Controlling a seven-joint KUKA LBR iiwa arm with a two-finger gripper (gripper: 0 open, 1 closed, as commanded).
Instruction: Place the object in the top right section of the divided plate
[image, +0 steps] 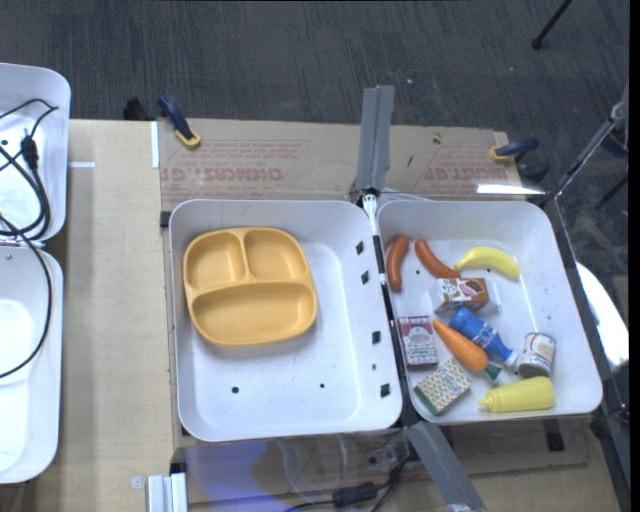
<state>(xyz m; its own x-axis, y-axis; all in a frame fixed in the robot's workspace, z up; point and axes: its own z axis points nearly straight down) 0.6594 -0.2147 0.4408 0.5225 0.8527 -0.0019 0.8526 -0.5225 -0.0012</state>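
An orange-yellow divided plate (250, 285) lies in the upper left of the left bin (290, 400). Its top right section (275, 255) holds nothing, and neither do the other two. The right bin (560, 250) holds several small items: two sausages (397, 262) (436, 259), a banana (488, 262), a small brown carton (465, 293), a blue bottle (480, 333), a carrot (460, 343), a red box (417, 340), a green box (443, 386), a yellow squeeze bottle (518, 397) and a can (536, 354).
A raised rim with black clips (380, 300) separates the two bins. White tubs with black cables (25, 200) stand at the far left. Cardboard (270, 165) with blue and yellow clamps (178, 122) lies behind the bins.
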